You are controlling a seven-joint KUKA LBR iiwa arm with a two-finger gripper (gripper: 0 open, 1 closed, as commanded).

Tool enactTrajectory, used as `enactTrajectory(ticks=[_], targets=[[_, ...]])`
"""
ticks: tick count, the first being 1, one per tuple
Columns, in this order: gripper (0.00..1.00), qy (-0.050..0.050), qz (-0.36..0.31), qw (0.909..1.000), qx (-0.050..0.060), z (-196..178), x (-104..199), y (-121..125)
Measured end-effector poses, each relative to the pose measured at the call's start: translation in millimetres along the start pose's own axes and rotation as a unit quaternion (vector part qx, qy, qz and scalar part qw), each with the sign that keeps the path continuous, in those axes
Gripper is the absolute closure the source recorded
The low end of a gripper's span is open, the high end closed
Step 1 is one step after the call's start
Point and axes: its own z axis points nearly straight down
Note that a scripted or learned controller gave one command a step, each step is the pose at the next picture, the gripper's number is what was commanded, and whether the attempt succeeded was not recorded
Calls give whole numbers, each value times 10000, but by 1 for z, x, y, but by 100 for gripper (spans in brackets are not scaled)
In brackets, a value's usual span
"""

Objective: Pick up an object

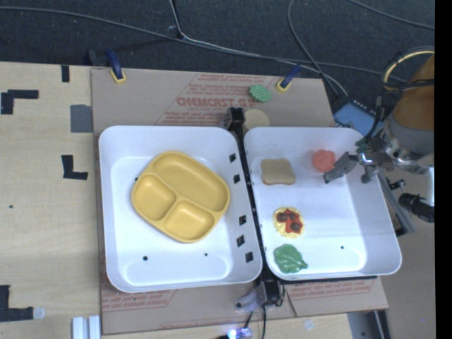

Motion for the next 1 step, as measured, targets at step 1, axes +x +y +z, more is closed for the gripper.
enactTrajectory(ticks=[1], targets=[[0, 0, -1, 10000, 2, 46, -5, -4]])
